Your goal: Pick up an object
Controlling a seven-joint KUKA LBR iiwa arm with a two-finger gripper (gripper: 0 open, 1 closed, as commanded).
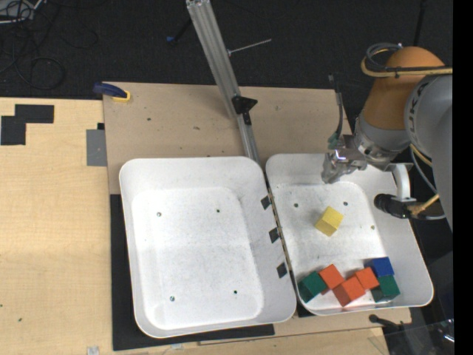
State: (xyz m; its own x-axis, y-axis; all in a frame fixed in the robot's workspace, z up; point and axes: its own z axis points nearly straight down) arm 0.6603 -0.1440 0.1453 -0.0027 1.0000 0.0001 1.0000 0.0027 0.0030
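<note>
The light is bright and even over the bench [185, 124], and it seems to come from above. The two white bins shine the most. The left bin [148, 180] looks a little grey on its far half and whiter on its near half. The right bin [295, 172] is bright all over. Shadows are soft and small: the yellow block [329, 220] has a faint one beside it. The far part of the scene, behind the bench, is very dark. The picture is a bit grainy and soft, so small things like the gripper [336, 167] look fuzzy. No strong glare shows.
</note>
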